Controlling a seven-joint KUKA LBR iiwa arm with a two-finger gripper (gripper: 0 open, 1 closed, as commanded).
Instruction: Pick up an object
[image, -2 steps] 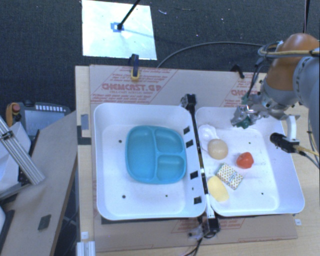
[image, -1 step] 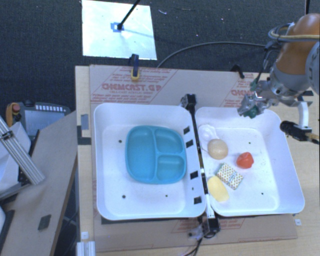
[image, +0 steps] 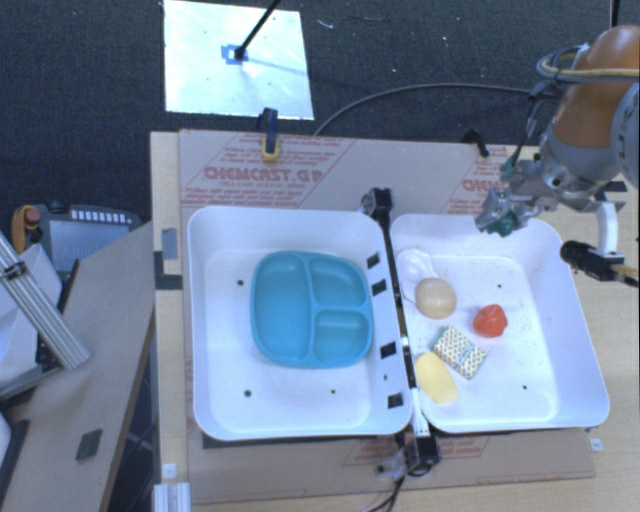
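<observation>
Your gripper (image: 497, 222) sits at the upper right of the frame, over the right bin's (image: 575, 300) far rim, and honestly I can't tell its state. Below it, toward the lower middle-right, you've got a beige ball (image: 435, 298), a red piece (image: 490, 320), a patterned block (image: 460, 352) and a yellow piece (image: 436, 378). The blue divided plate (image: 310, 308) sits in the left bin (image: 215, 300).

Right bin (image: 575, 330), contents noted:
- Beige egg-shaped object (image: 436, 298), 10 o'clock area, touching white scoop-like piece (image: 414, 265) at its 11.
- Red-orange lumpy object (image: 490, 320), centre, apart.
- Patterned yellow-white packet (image: 460, 351), flat, tilted, 7 o'clock.
- Pale yellow oblong (image: 435, 378), touching packet, near left wall.
</observation>
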